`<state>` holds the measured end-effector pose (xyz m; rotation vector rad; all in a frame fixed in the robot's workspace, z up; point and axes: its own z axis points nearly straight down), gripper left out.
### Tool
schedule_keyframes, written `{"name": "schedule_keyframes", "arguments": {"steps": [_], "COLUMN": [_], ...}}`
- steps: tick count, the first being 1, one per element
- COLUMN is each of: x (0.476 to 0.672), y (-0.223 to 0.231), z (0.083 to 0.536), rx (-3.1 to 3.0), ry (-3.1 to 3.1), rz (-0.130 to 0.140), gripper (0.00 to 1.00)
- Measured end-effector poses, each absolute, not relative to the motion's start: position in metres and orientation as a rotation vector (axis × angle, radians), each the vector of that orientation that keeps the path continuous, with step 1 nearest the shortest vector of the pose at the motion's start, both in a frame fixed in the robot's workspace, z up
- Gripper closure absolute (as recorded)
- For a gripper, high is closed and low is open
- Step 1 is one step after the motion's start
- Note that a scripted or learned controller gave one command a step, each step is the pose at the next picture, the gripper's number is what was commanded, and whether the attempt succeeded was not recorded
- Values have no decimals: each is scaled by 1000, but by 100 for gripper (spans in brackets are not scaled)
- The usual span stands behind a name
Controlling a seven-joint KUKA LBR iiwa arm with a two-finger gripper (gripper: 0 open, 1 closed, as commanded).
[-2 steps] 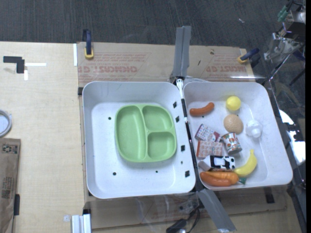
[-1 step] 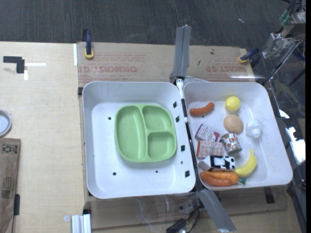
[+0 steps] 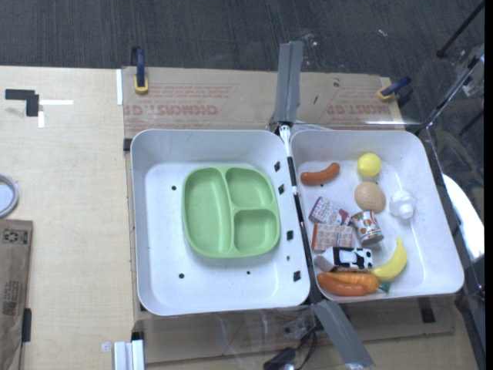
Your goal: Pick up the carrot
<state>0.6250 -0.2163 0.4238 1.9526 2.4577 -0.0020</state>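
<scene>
The orange carrot [image 3: 348, 283] lies along the front wall of the right bin [image 3: 428, 169], its green stub pointing right toward the banana [image 3: 393, 261]. A black-and-white carton [image 3: 352, 258] sits just behind it, touching or nearly touching.
The right bin also holds a sausage [image 3: 320, 174], a lemon [image 3: 369, 164], a brown egg-like ball [image 3: 370, 197], a small can [image 3: 365, 227], red-and-white packets [image 3: 329, 222] and a white object [image 3: 402, 205]. The left bin [image 3: 154, 230] holds a green divided plate [image 3: 230, 210].
</scene>
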Motion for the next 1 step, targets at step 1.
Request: {"name": "schedule_keyframes", "arguments": {"steps": [1], "x": [578], "y": [-223], "z": [441], "rx": [2266], "ry": [2178], "rz": [-5], "gripper": [100]}}
